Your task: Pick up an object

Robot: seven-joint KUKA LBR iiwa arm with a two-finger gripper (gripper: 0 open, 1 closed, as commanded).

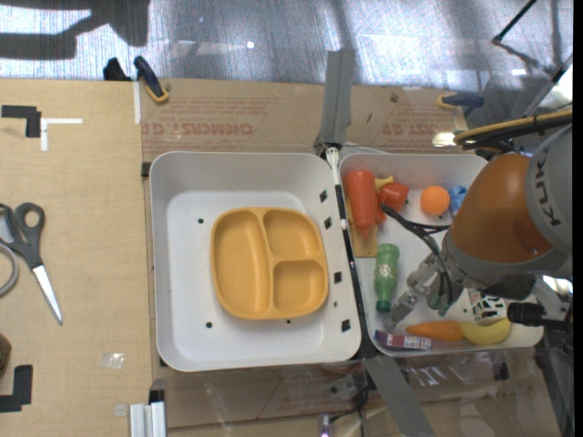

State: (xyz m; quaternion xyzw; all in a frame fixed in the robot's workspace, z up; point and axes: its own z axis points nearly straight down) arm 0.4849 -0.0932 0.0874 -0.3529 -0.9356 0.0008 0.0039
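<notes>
My gripper (421, 306) is low in the right bin (414, 164), just right of a green bottle (386, 276) and above an orange carrot (435, 331). Its fingers (401, 313) stand apart with nothing between them. Close by lie a yellow banana (489, 331) and a red-and-white tube (393, 340) at the bin's front edge. Further back are a red-orange bottle (362, 197), a small red piece (393, 194), an orange ball (434, 200) and a blue item (457, 194). The grey arm with its orange band (496, 212) hides the bin's right part.
The left bin (173, 271) holds a yellow divided plate (270, 262). Scissors (35, 255) lie on the wooden board at far left. Cardboard lies behind both bins, with a clamp (150, 78) at its back left corner.
</notes>
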